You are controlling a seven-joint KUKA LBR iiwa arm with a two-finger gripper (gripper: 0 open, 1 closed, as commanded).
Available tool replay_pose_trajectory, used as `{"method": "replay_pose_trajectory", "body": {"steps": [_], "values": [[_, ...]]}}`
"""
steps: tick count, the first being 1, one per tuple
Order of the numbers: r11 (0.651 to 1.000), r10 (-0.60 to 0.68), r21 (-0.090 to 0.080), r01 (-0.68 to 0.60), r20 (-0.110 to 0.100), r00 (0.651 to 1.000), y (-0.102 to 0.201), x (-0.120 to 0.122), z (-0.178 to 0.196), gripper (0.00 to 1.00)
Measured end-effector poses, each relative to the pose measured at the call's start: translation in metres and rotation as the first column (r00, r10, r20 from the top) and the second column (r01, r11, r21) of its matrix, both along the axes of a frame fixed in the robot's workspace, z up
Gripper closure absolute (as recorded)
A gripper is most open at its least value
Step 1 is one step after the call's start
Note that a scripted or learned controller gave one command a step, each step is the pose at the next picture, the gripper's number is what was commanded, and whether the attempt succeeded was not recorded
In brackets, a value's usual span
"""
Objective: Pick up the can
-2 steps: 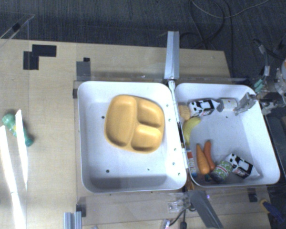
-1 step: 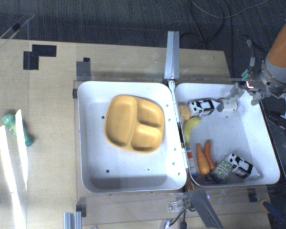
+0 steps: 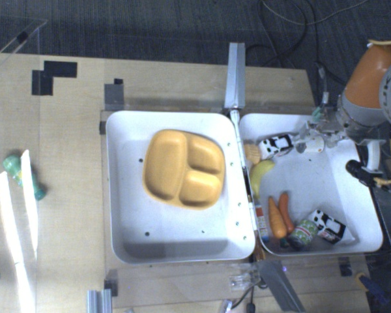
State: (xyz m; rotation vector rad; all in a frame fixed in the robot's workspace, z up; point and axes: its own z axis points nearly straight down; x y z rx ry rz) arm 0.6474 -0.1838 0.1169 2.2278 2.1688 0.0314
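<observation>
A pale wooden bench [image 3: 58, 135] carries two shallow white bins side by side, with dark carpet and loose black cables [image 3: 300, 8] behind. The left bin [image 3: 124, 240] holds a yellow divided tray [image 3: 184, 168]. In the right bin [image 3: 358, 207], the green can [image 3: 304, 233] lies near the front edge, just beside two carrots [image 3: 279, 216] and a black-and-white carton [image 3: 330, 226]. A yellow-green fruit [image 3: 261, 173] and a second black-and-white carton [image 3: 277, 145] sit toward the bin's back. The gripper [image 3: 316, 139] hangs at the bin's back edge, well apart from the can; whether its fingers are open or closed cannot be told. The arm [image 3: 378, 83] is cut off at right.
</observation>
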Motion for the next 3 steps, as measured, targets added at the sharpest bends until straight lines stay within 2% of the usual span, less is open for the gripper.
{"method": "replay_pose_trajectory", "body": {"steps": [1, 2, 3], "values": [[1.0, 0.026, 0.004, -0.026, -0.013, 1.0, -0.013, 0.022, -0.02, 0.0], [0.999, 0.032, 0.001, -0.032, -0.011, 0.999, -0.012, 0.024, -0.009, 1.0], [1.0, -0.012, 0.009, 0.013, -0.029, 1.0, 0.081, 0.023, 0.087, 1.0]]}}
